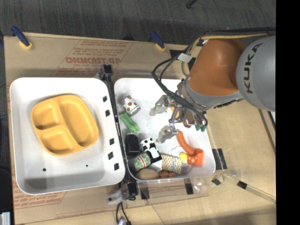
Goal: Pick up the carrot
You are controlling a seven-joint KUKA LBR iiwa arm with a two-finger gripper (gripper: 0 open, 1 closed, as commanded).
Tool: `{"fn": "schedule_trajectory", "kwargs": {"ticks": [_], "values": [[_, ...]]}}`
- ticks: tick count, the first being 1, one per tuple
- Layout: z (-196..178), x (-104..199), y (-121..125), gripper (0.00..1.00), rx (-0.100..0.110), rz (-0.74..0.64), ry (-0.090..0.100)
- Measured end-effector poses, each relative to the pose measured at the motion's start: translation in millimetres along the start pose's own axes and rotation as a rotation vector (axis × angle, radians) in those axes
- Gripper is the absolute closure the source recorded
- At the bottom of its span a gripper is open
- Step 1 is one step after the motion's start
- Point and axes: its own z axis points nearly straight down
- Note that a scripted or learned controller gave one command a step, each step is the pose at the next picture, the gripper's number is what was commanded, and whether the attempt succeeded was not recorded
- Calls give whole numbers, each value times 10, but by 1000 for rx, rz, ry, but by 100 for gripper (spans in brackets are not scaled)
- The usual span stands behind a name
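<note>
I judge the approach step underway: gripper [163,118] fingers spread and empty beside the carrot [185,145], so next I must centre over it and close.

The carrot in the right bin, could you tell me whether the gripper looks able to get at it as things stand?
Probably yes: the gripper hangs open just beside the carrot, whose upper side lies bare; only the orange piece at its far end crowds it.
</note>
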Motion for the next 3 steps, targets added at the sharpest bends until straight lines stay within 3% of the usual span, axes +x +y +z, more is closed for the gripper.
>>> {"fn": "schedule_trajectory", "kwargs": {"ticks": [1, 2, 3], "values": [[74, -546, -984, 0, 0, 173, -2], [1155, -948, -983, 0, -4, 221, 7], [987, -996, -982, 100, 0, 215, -7]]}}
